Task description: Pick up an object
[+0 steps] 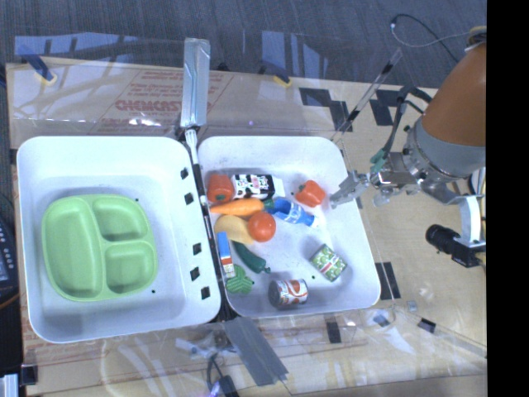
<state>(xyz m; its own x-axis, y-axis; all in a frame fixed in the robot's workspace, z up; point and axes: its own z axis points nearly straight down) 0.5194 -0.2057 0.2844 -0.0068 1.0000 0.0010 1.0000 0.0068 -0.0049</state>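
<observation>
Toys [263, 222] lie untouched in the right bin [357, 246]; the tool [343, 193] hovers at its rim, spread unclear.

Divided plate [97, 246] in left bin [33, 160]; can [288, 292] in right bin [364, 263].

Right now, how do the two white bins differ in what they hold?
The left bin holds a single thing, a green divided plate lying flat. The right bin holds many small items in a loose pile, among them a carrot, a tomato and a small can. The pincer sits at the right bin's edge, far from the left bin. Both bins are shallow and white.
</observation>
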